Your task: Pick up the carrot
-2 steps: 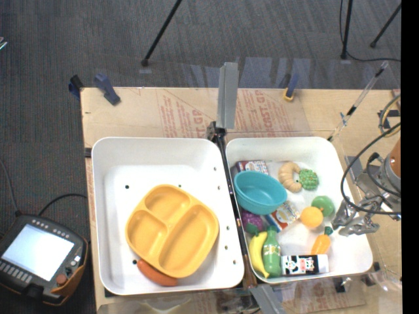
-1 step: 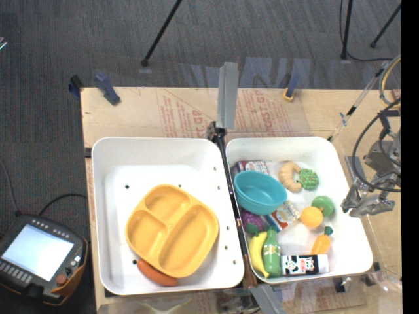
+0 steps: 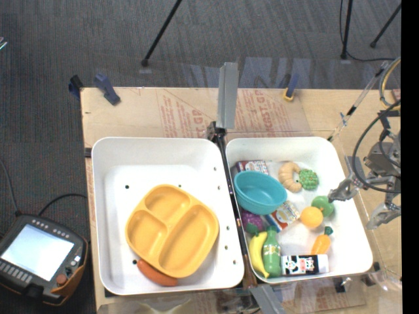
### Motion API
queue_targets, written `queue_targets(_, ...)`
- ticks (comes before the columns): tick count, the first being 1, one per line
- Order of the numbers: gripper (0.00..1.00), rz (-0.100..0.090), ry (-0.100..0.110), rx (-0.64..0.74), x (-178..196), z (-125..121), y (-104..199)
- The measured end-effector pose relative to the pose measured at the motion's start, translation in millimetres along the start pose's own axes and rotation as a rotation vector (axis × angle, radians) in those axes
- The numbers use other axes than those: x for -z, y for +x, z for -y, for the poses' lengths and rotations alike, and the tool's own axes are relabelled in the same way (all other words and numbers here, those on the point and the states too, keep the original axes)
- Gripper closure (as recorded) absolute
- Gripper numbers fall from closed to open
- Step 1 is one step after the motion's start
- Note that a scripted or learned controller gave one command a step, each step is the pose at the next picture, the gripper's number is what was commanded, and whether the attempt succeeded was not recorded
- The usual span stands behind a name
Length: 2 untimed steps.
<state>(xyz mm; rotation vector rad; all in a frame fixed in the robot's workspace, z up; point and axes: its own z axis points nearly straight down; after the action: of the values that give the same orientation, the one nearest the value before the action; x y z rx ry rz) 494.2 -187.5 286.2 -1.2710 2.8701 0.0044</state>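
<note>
While the tool (image 3: 366, 205) hangs at the right bin's (image 3: 347, 159) outer edge, fingers spread and holding nothing, the carrot (image 3: 321, 243) lies inside the bin, below and to its left, long axis slanting, beside the orange (image 3: 311, 217).

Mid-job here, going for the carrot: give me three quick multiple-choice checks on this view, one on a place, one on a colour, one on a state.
1. Where does the carrot lie?
A. in the left bin
B. in the right bin
C. on the bench

2. What colour is the bowl?
A. teal
B. red
C. white

3. How does the gripper stand to the carrot?
A. it holds it
B. it presses on it
C. it is apart from it

Answers: 1 B, it lies near the right bin's front right corner. 2 A, teal against the white bin. 3 C, it sits at the bin's right edge, with the carrot lying free.
</note>
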Motion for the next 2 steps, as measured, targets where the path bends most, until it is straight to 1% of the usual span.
queue_targets(1,0.0,-0.006,-0.016,-0.016,-136.8,-10.6,-12.9)
queue_targets(2,0.0,-0.003,-0.006,0.105,-201.4,-20.4,1.6)
